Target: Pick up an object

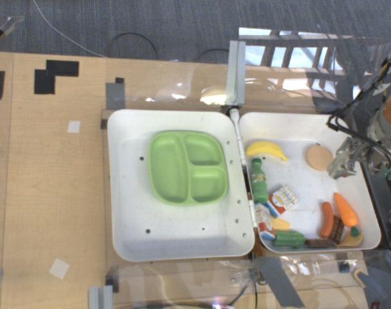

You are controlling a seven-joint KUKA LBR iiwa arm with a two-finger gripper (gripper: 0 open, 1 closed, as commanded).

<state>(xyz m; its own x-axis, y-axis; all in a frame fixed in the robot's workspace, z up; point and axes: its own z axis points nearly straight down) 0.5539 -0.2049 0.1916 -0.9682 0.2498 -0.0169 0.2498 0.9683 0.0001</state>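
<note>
Over the right bin, claw beside tan disc, carrot below

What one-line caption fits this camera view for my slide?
Gripper hovers over the right bin of toy food beside a tan disc; green divided plate sits in the left bin.

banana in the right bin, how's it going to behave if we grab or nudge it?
The banana looks like smooth molded plastic, so probably stiff, light and a bit slippery. Its curved shape suggests it may pivot or rock when pushed instead of sliding straight. It lies beside the green bottle near the divider, so a nudge could jam it there. The end effector is across the bin.
</note>
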